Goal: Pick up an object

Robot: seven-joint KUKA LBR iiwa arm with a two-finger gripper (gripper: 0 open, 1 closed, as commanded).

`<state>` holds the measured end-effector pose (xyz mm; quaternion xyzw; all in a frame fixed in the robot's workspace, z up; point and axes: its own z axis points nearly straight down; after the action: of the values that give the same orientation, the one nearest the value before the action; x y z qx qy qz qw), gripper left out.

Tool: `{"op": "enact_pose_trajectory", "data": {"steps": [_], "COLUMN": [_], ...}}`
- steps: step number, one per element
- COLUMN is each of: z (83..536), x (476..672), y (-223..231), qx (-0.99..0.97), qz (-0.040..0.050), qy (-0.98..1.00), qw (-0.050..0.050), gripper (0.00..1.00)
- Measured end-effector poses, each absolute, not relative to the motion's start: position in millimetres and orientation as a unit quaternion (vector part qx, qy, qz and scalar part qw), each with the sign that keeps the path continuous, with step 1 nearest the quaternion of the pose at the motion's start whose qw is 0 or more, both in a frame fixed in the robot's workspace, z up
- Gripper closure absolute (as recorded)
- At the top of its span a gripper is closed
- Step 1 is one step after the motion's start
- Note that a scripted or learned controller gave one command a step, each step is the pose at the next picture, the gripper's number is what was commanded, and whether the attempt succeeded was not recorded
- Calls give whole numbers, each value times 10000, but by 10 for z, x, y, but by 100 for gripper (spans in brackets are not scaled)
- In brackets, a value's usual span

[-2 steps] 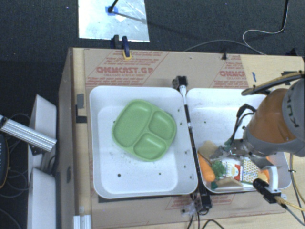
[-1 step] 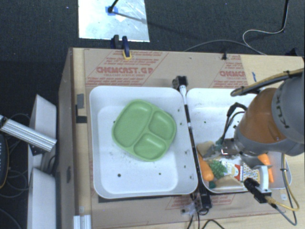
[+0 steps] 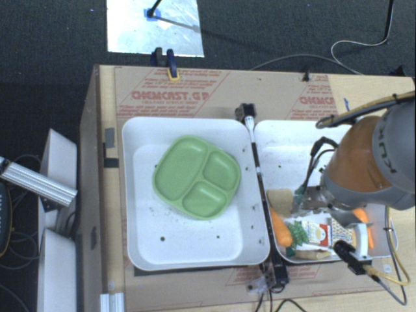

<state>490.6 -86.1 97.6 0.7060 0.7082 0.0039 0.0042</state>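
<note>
Dark grey carpet point(image 3: 52, 57) lies around a brown board-topped surface point(image 3: 214, 90) printed with red lettering, which carries two shallow white bins side by side. A crinkled silvery sheet point(image 3: 156, 18) lies on the carpet beyond the surface's far edge.

The grey arm with its broad orange band point(image 3: 370, 155) comes in from the right and bends down over the right white bin point(image 3: 286, 142), its wrist above the near half of that bin. The hand point(image 3: 307, 203) sits low under the wrist, close above the bin's contents. The bulk of the arm covers it from above, so whether it is spread or pressed together cannot be told.

The objects for picking lie crowded in the near part of the right bin. An orange carrot-shaped piece point(image 3: 279, 229) lies along the bin's left wall. Just beside it is a flat packet printed in green, white and red point(image 3: 313, 233), partly under the wrist. A tan, wedge-like piece point(image 3: 279, 197) lies just left of the hand, its right side hidden. A pale beige strip point(image 3: 312, 255) shows at the bin's near edge, too cut off to identify.

In the left white bin point(image 3: 149, 239) a light green plastic plate with three compartments point(image 3: 197, 176) lies flat near the middle, well apart from the arm.
</note>
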Motion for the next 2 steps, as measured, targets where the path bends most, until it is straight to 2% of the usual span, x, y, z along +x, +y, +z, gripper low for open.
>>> {"op": "enact_pose_trajectory", "data": {"steps": [1,2], "z": [1848,1950], "x": [4875,4885], "y": [-713,-713], "qx": [7058,7043], "qz": [11,17], "qy": [7085,7099], "qw": [13,19], "gripper": [100,100]}}
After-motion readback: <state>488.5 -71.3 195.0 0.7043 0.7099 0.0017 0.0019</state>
